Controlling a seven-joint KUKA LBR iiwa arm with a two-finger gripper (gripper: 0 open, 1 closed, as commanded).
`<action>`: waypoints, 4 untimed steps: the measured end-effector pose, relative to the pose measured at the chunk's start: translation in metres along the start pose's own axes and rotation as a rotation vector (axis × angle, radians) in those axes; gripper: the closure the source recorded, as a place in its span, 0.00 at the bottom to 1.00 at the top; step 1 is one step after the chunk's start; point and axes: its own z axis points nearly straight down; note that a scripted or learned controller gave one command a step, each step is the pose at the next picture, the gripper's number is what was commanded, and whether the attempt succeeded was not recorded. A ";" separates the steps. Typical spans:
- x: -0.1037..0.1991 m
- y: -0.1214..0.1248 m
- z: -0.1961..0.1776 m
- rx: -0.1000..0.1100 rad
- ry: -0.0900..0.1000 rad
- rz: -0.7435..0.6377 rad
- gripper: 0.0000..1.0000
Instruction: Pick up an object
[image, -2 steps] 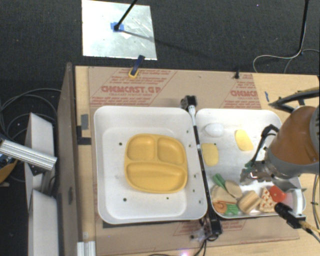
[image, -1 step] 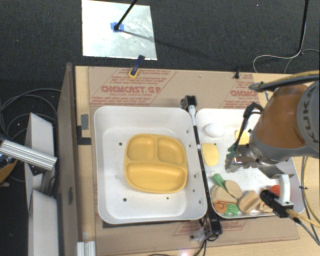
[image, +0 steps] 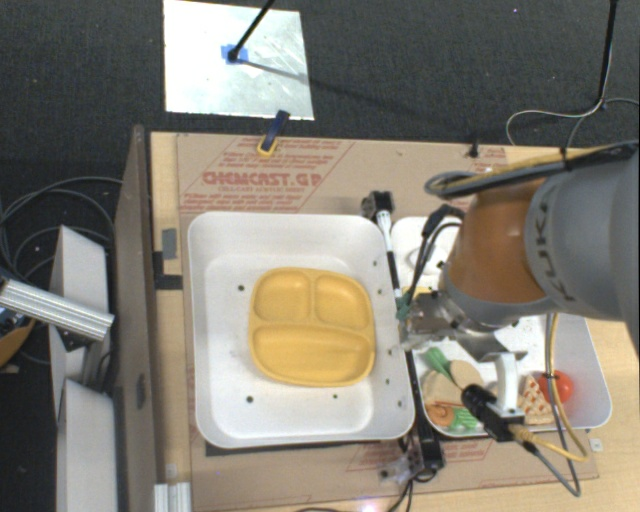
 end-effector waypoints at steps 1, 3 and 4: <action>0.158 0.000 0.059 0.003 0.001 -0.005 1.00; 0.024 0.000 0.001 0.004 -0.005 0.020 1.00; 0.163 0.008 0.045 0.002 0.001 -0.004 1.00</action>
